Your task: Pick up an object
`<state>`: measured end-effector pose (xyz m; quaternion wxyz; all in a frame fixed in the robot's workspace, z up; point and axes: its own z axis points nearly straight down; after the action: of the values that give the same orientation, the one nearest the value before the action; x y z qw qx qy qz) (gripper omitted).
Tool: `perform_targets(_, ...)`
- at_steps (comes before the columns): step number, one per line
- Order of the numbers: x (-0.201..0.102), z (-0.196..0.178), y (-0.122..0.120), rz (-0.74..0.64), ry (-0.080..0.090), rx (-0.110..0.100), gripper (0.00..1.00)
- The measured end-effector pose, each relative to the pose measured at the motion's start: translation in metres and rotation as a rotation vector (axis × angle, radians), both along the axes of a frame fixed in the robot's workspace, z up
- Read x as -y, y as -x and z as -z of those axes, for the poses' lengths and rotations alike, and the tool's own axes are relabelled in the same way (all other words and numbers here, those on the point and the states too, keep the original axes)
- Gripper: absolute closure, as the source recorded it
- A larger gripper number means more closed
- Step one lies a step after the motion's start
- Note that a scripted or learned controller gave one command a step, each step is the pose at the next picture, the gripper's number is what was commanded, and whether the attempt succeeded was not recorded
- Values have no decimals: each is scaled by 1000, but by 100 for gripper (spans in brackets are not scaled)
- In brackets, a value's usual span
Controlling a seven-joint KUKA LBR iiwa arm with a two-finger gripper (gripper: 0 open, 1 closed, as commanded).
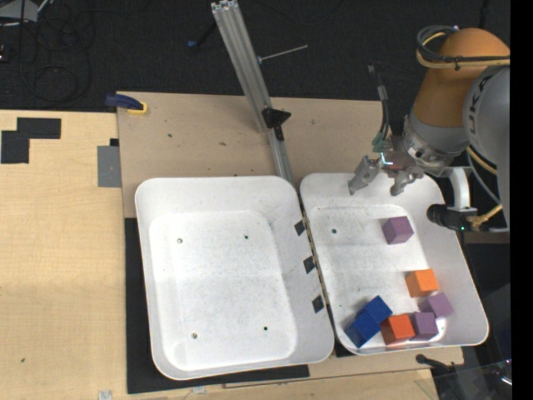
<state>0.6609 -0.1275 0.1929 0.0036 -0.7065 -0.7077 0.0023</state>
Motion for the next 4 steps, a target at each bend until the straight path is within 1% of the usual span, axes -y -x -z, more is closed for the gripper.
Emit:
perform_targets(1,0,-3,-1,-3,2,5,0)
perform_targets(2,-3,46,9,0,1,0,0)
perform_targets(3,-5,101,11,1,1,-1,0)
perform_targets(4,-4,87,10,3,1,4,100)
